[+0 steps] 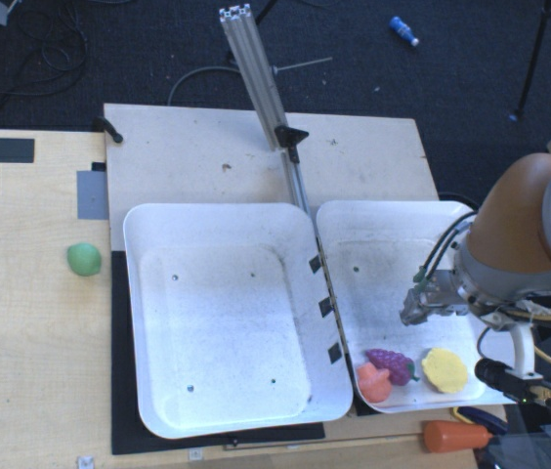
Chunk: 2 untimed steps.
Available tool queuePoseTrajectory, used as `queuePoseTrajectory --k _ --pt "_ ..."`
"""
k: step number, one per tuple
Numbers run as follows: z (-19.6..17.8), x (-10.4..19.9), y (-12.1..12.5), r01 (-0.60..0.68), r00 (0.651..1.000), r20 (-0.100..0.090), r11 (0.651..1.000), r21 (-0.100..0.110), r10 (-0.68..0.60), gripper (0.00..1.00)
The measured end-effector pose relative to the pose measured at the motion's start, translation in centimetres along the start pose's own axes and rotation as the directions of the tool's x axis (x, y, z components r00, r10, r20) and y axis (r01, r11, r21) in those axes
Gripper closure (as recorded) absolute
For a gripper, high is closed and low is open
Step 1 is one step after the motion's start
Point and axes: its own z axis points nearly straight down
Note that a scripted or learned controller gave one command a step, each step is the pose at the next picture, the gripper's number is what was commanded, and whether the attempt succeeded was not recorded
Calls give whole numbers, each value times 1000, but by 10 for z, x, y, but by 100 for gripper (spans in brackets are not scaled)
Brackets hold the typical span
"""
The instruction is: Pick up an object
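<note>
— Where did your arm stand?
— Your gripper (pixel 418 309) hung over the right bin (pixel 383 225), nothing held; I could not tell how it was set. You were at the approach step.
— And the targets?
— Purple grapes (pixel 390 362), an orange piece (pixel 373 384) and a yellow lump (pixel 445 370) lay by the near wall. You probably needed to shift nearer and descend.

A robot arm (pixel 515 237) with a broad, rounded orange band above grey metal wrist housing. Dark cables — black with a green one alongside — loop from the band down to the wrist. The gripper (pixel 414 311) is small, grey and blocky. A pale grey casing edge shows beside the orange.
</note>
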Motion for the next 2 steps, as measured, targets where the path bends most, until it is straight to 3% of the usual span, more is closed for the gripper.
queuePoseTrajectory --k 2 --pt "-94 5 -2 -1 1000 0 1000 0 1 100"
